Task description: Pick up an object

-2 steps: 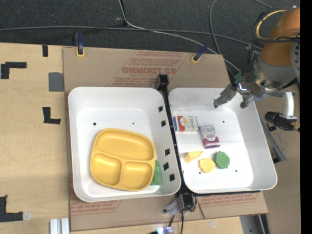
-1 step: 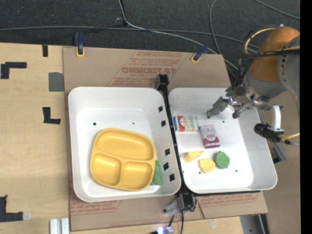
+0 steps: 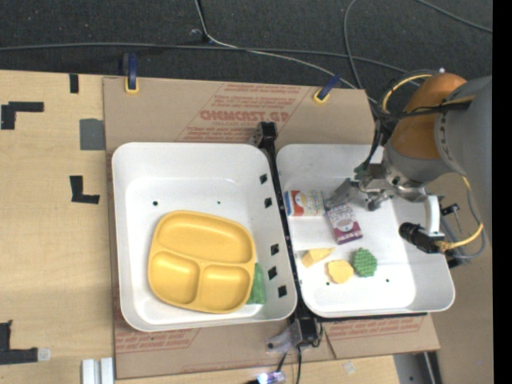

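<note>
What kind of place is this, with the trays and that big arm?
Most likely a robotics test bench or lab. A grey and orange robot arm reaches over two white bins holding small toy items, clamped cardboard lies under them, and loose cables run across the dark backdrop.

The cardboard sheet (image 3: 240,114) bears red print reading "CHEMCAST GP" (other print too small).

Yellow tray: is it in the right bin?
No, the yellow tray lies in the left bin; the right bin holds small items.
</note>
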Robot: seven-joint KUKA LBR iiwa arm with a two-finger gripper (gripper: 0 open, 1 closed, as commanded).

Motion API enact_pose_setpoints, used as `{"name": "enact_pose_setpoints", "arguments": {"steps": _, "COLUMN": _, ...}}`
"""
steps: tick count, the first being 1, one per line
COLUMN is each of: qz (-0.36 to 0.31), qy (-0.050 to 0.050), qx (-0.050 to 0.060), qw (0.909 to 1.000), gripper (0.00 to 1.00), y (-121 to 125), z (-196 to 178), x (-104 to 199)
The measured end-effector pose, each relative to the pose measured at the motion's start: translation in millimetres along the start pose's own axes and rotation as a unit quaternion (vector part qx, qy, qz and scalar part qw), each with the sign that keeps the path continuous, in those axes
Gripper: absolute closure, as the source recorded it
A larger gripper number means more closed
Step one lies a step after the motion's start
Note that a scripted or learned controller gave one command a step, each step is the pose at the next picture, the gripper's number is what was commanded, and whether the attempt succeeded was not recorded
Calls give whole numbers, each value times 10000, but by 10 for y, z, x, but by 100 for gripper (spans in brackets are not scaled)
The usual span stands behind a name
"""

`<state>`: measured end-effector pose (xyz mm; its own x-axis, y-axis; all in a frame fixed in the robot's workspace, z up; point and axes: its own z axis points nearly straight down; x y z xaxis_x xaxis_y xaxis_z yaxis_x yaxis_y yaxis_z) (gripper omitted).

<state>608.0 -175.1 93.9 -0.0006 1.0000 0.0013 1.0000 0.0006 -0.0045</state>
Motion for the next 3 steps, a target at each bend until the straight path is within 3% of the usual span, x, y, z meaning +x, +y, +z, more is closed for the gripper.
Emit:
{"name": "enact_pose_setpoints", "arguments": {"steps": 1, "qz": -8, "qy": -5, "qx": -15, "qw": 10000, "gripper": 100, "y": 11, "z": -132, "x": 4}}
{"name": "enact_pose_setpoints", "arguments": {"steps": 3, "qz": -3, "qy": -13, "qx": -42, "qw": 10000, "gripper": 100, "y": -15, "z": -1196, "x": 16}}
